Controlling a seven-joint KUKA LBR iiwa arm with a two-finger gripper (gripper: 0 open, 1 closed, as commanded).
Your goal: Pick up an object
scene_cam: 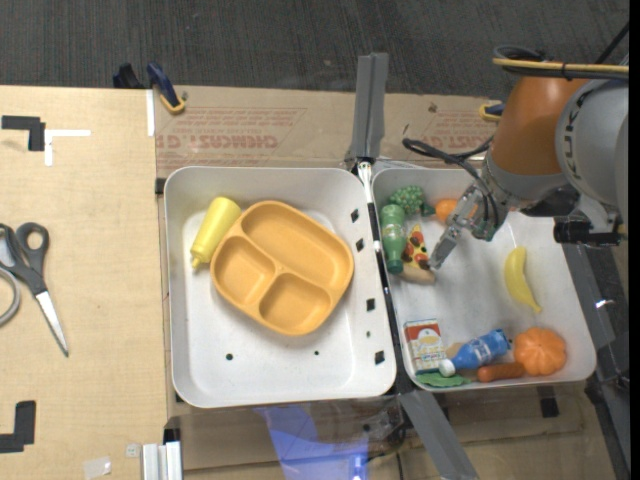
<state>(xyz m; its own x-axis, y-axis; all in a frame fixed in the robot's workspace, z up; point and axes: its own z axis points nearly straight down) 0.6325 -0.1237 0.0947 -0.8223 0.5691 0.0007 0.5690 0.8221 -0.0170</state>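
1. Right under my gripper (441, 253) sits a toy pizza slice (419, 255) on the floor of the right bin (470, 303). That is the thing I want to pick up.
2. My fingers look close together, with only a thin gap. I see nothing between them, so I am holding nothing yet.
3. A green bottle (393, 239) lies just past the slice, on the far side from my arm. I must not bump it.
4. I think the slice is flat and low, so I should open wider first, then go straight down.
5. The banana (517, 278) is back behind my gripper, well apart. It is safe.
6. Squeeze slowly, then lift a little to check the slice comes up.
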